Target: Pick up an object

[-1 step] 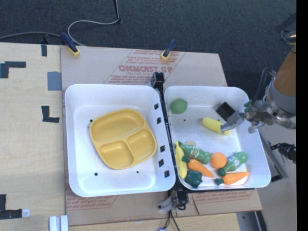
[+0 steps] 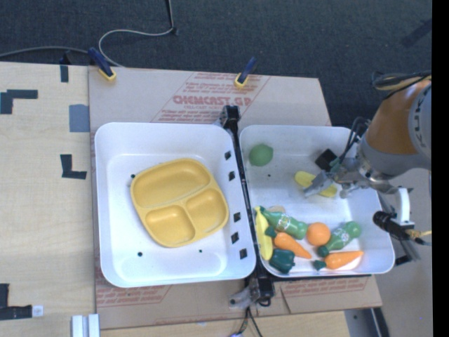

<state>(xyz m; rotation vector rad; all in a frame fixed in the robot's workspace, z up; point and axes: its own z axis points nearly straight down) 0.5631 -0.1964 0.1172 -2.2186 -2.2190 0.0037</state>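
In the right bin (image 2: pixel 295 135) my gripper (image 2: pixel 321 185) reaches in from the right and hangs low over a yellow toy piece (image 2: pixel 304 180) near the bin's middle. A green ball (image 2: pixel 261 154) lies apart at the bin's upper left. Along the front wall lies a heap of toy food: a yellow banana-like piece (image 2: pixel 262 234), a green bottle shape (image 2: pixel 287 224), an orange carrot (image 2: pixel 289 244), an orange ball (image 2: pixel 318 233), a second green bottle (image 2: pixel 342 234), another carrot (image 2: pixel 344 260) and a dark green piece (image 2: pixel 282 260).
The left bin (image 2: pixel 116 209) holds a yellow divided plate (image 2: pixel 179 201) with three compartments. A black divider (image 2: pixel 237 181) runs between the bins. Both sit on a cardboard sheet (image 2: pixel 140 97) with yellow clamps at its far edge.
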